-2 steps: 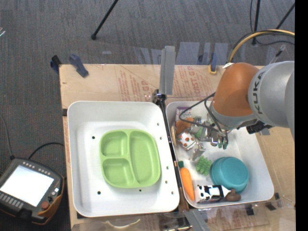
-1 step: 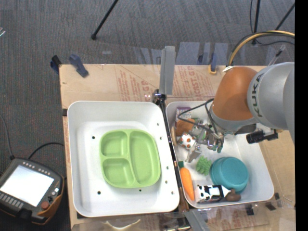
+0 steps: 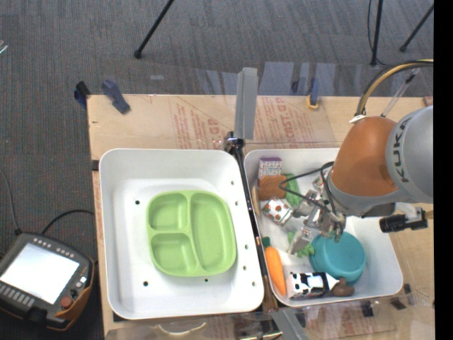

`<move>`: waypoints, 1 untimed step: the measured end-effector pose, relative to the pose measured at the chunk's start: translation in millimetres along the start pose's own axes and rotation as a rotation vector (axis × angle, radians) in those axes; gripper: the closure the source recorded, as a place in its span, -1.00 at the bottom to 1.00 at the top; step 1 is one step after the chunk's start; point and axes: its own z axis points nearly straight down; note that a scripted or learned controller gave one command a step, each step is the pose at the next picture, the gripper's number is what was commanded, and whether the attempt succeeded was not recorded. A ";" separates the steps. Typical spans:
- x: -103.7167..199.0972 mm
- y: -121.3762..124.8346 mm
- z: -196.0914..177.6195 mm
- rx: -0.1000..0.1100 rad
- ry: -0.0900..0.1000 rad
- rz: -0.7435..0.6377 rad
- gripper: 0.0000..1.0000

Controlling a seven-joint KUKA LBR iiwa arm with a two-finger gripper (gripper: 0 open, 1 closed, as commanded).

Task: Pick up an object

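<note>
Down in the right bin (image 3: 393, 266), fingers (image 3: 306, 234) spread open, unladen, teal bowl (image 3: 338, 258) just beside.

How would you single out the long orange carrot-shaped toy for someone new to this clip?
Go to the right white bin, then its left wall. The long orange carrot-shaped toy lies along it near the front, left of the black-and-white cow toy. It is the bin's one slim, tapered orange piece.

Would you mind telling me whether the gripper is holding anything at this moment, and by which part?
It cannot be told: the gripper hangs low in the right bin among the toys, beside the teal bowl, with its tip hidden in clutter.
</note>
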 end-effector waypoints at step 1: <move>56.8 -6.1 -1.1 0.001 -0.007 0.243 -1.00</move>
